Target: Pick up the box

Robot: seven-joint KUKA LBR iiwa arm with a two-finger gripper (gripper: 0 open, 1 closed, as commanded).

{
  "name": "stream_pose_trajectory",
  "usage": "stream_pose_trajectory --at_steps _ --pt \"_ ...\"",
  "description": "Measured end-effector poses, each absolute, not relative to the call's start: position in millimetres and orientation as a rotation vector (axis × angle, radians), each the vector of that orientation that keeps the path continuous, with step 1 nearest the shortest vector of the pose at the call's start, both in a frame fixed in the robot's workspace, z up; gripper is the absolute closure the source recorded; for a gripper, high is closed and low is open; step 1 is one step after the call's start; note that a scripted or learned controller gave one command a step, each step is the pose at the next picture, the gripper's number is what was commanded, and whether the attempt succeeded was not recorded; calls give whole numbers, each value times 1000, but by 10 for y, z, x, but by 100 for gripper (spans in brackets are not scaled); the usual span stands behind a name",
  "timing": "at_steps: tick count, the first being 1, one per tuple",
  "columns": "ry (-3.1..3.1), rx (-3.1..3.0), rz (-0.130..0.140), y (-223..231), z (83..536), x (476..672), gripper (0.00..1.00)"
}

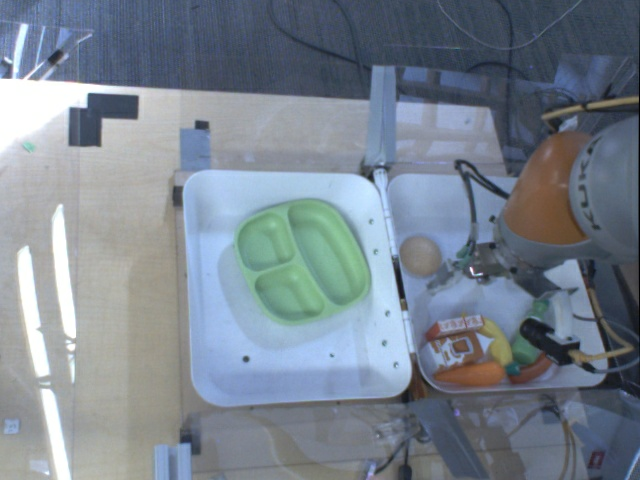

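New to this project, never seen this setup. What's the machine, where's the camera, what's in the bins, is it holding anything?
It is one camera fixed above a bench, looking down at a slant. The grey arm with an orange band reaches in from the right; it is a robot arm with a two-finger gripper, which sits over the right bin. Nothing is visibly gripped. The left bin holds a green divided plate. The right bin holds a tan ball, the box it should pick up (orange and white), and toy foods: something yellow and something orange.
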State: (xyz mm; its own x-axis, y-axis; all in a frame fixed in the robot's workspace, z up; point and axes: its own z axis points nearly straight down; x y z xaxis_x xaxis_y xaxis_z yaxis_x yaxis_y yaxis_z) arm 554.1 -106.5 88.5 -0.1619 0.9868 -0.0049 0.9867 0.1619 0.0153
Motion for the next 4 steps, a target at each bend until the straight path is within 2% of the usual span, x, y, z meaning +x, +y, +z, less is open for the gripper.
stream_pose_trajectory --at_steps 1,2,3,4 --pt "2420 1979 14 -884 887 5322 0" --pt "2472 1920 10 -1276 874 6128 0" --pt "2507 1876 12 -1074 883 5345 0" --pt "2568 1782 12 -919 894 5168 0"
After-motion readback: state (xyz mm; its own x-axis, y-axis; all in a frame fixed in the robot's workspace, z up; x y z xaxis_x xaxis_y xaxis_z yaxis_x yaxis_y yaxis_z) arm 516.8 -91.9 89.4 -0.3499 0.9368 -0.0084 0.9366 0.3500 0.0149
